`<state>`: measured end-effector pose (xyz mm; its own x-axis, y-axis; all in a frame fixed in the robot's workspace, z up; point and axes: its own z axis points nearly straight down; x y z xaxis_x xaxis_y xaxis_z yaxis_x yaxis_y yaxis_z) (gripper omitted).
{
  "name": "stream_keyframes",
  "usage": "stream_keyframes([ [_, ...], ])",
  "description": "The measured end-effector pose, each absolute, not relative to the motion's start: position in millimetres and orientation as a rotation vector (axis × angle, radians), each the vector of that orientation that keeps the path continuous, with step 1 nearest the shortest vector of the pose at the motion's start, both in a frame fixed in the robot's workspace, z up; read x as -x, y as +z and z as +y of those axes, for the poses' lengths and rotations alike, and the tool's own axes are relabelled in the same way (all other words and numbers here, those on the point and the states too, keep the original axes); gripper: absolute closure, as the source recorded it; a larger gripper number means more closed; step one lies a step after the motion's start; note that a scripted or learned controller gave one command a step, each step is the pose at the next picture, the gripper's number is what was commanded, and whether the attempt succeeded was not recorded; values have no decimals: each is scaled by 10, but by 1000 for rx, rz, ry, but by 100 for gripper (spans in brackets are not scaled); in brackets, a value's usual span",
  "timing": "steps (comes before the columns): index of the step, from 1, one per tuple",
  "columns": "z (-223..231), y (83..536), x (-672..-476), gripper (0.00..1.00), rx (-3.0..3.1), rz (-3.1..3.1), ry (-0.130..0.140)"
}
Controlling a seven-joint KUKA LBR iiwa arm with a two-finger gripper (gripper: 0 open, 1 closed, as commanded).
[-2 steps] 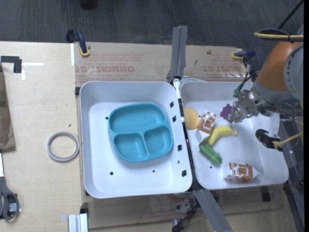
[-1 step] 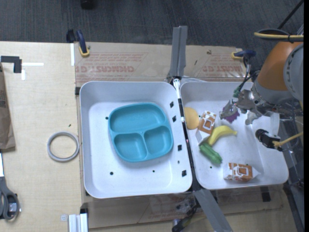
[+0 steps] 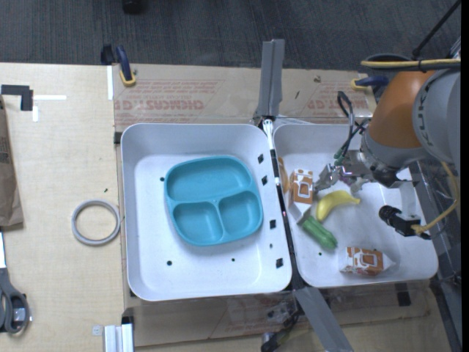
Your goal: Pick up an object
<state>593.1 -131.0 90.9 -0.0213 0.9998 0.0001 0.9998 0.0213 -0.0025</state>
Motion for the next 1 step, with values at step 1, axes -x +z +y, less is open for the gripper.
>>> stream_keyframes([
  [1,-1155,911,-5329,0,2167,-2272,2],
])
